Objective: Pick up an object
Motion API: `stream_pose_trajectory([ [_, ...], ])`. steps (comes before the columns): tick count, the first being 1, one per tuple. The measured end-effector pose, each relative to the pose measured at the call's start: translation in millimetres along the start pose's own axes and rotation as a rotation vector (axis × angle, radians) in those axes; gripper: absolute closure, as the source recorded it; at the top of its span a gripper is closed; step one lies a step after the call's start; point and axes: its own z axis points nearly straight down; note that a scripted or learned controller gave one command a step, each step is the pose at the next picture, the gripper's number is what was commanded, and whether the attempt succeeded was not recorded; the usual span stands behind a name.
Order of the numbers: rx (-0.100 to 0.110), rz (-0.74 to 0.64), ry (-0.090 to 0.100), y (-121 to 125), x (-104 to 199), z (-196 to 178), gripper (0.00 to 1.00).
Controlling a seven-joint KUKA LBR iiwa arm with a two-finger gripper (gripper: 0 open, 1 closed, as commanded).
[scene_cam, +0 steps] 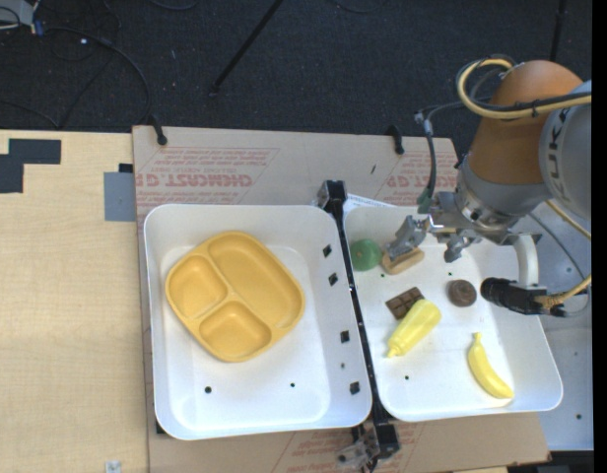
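Claw (431,238) hangs over the far part of the right bin (540,382), its 2 fingers spread apart with nothing between them. 1 finger (410,233) stands directly above a tan block (403,260), which lies just below and to the left of the claw and appears the nearest candidate for pickup. Block's long axis runs at a slant, roughly left to right. A green ball (365,254) sits just left of the block, close to the divider (343,294) between the bins. Nearer the camera from the claw lie a brown piece (403,302), a yellow bottle (414,328), a brown disc (462,292) and a banana (488,368). Judgement: descent room is tight on the ball side and open toward the disc. Left bin (175,402) holds a yellow tray (234,295), well apart from the claw.
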Motion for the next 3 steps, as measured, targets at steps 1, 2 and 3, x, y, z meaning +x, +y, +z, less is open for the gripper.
stream_pose_trajectory([
  [1, -0.013, -0.002, -0.001, 3, 0, -7, 0.00],
  [2, -0.007, 0.000, -0.001, 6, -4, 56, 0.00],
  [3, -0.007, 0.000, 0.000, 6, 2, 119, 0.00],
])
